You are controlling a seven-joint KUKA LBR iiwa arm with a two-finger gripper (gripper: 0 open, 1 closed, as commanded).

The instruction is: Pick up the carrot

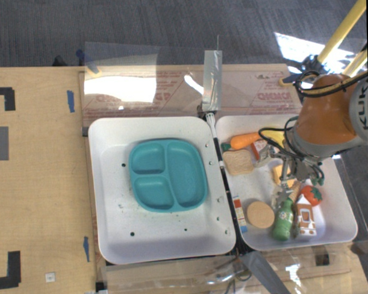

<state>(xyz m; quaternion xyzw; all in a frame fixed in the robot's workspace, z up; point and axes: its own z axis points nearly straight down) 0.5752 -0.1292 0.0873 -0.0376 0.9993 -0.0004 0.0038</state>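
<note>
carrot (245, 139) unheld, at far edge of right bin (346, 219).
gripper (290, 182) hovering nearer than carrot; fingers' state unclear, cannot tell.

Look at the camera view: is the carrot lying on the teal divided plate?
No, the carrot lies in the right bin, while the teal plate sits in the left bin.

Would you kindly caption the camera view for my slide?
Gripper hovers in right bin beyond the carrot; teal tray fills left bin.

Divided tray (169, 174) in left bin (107, 194); carrot (245, 140) at right bin (343, 219) back-left.
</note>
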